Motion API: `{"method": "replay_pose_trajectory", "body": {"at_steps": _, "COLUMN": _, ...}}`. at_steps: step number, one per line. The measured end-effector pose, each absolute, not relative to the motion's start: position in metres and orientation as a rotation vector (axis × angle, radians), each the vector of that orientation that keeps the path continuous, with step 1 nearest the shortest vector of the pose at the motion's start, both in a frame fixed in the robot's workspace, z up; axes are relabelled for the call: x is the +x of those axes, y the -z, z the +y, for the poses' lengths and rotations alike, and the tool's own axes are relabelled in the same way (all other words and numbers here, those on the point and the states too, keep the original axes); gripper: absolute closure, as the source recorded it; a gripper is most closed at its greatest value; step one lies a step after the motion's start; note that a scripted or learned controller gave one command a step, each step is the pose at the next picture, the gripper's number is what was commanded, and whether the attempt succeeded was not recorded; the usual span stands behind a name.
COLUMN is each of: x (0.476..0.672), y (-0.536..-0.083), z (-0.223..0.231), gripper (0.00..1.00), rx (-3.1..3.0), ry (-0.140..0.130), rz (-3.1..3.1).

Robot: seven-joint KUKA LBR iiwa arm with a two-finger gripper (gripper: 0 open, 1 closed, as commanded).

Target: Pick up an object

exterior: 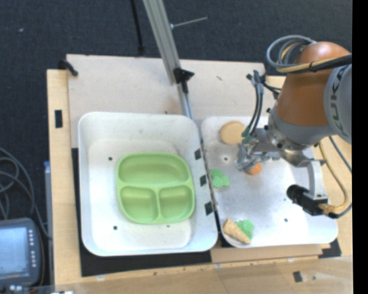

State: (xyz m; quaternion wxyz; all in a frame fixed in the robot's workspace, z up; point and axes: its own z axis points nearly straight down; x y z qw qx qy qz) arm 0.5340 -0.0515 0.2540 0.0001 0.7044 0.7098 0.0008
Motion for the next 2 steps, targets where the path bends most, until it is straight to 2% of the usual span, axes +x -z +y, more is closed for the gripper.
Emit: {"method": "replay_pose_trajectory", "body": {"at_steps": 2, "x": 0.548, "y": -0.258, "z": 0.061, "gripper": 1.00, "rx": 2.212, "ry": -0.004, "rz": 2.231}}
